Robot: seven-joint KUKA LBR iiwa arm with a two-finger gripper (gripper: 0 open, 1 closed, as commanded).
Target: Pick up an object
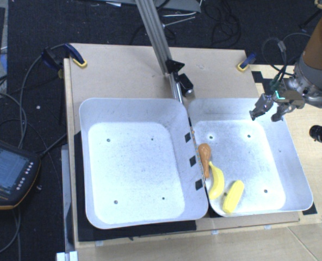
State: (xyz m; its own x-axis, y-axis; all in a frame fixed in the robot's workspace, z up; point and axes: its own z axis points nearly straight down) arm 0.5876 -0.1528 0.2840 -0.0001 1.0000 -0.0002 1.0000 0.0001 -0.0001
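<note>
Arm comes in from the right; gripper [268,111] hangs over the far right corner of the right bin [291,162], fingers spread apart, nothing between them. Objects sit well apart from it at the right bin's near left side: banana [217,181] curved along the divider edge, orange-brown carrot-like piece [205,155] touching its upper end, yellow block [233,196] just beside the banana. Left bin [96,145] alongside.
</note>
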